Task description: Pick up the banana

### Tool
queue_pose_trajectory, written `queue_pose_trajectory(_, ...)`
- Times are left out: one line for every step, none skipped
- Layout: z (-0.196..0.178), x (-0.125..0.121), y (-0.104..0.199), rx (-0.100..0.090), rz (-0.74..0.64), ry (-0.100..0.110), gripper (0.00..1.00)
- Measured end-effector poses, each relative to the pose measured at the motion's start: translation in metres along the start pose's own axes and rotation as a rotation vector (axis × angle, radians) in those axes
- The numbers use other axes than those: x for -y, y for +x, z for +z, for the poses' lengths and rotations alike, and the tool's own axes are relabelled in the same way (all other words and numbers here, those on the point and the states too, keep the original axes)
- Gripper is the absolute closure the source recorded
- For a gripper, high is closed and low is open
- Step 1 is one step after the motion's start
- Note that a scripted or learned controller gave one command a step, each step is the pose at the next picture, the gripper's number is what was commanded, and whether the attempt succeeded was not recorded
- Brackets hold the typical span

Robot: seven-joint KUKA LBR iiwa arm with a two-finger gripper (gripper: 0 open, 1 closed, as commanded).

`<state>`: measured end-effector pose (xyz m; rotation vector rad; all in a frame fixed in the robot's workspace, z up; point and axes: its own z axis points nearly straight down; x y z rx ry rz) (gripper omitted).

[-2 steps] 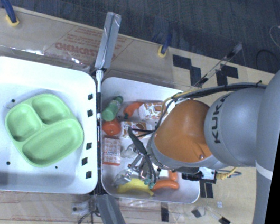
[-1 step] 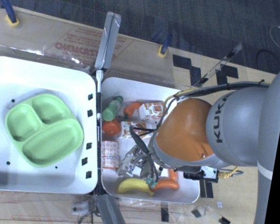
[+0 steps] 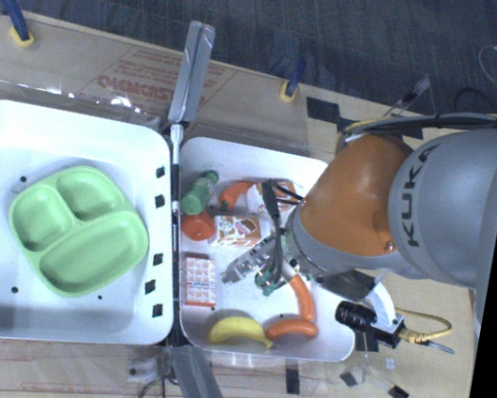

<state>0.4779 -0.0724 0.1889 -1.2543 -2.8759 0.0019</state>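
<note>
Camera view: banana lies at right bin's near edge, just below my pincer, finger state unclear, arm bent in from right.

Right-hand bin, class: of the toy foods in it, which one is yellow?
The banana, lying by the near wall of the right-hand bin. It alone is yellow; the sausage-like piece beside it is orange and the bottle is green.
</note>
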Motion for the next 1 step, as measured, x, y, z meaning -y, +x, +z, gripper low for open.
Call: queue_pose_trajectory(0.0, 0.0, 0.0, 0.0, 0.0, 0.0, 0.0)
